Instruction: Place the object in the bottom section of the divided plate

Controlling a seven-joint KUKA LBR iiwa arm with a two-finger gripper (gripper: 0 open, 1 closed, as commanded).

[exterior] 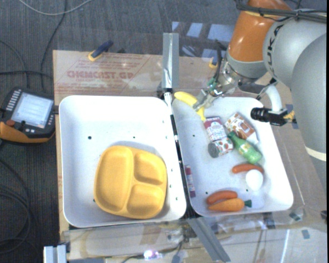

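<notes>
over the right bin's (279, 199) far left corner the jaws (204, 103) are poised at the banana (185, 98), their state untellable, so pickup is judged pending, then carriage to the yellow divided plate (131, 181) in the left bin (77, 125).

Yellow divided plate (131, 188) lies flat in the left bin (77, 125)

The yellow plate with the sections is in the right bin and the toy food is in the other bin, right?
Not quite. The camera view shows the yellow divided plate in the left bin, not the right one. The toy food, like the banana and carrot, lies in the right bin, so the two are in separate bins as you said.
</notes>
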